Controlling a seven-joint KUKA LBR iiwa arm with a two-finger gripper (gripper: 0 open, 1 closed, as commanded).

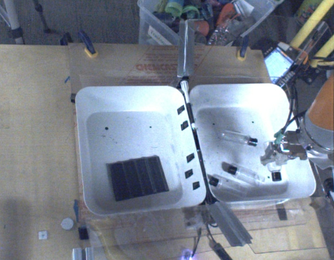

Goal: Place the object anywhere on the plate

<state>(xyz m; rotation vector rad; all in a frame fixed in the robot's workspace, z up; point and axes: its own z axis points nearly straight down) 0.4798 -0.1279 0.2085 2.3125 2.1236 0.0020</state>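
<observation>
hovering low over the right side of the right bin (248,93), the gripper (275,158) sits at the end of the grey arm with its orange band (325,112) showing at the view's right edge. whether it is apart or together cannot be told from this slanted view, and nothing can be seen clamped in it. just beside it, toward the bin's middle, lie clear tube-like objects with dark caps: one syringe-shaped piece (240,139) near the middle of the bin floor, another (238,172) closer to the front wall, and a third (223,183) against the front left corner. which of these is the intended object is not certain, though the nearest lies just left of the gripper. the plate (137,177), a dark ribbed rectangle, rests on the floor of the left bin (129,93) toward its front, well apart from the gripper and across the divider where the two bins meet. my judgement is that the task is in its picking step, with nothing yet carried and the plate bare. the next move calls for settling squarely over one tube, closing across its narrow body, since such smooth round pieces may roll or slip, then lifting clear of the bin walls before crossing to the plate.
</observation>
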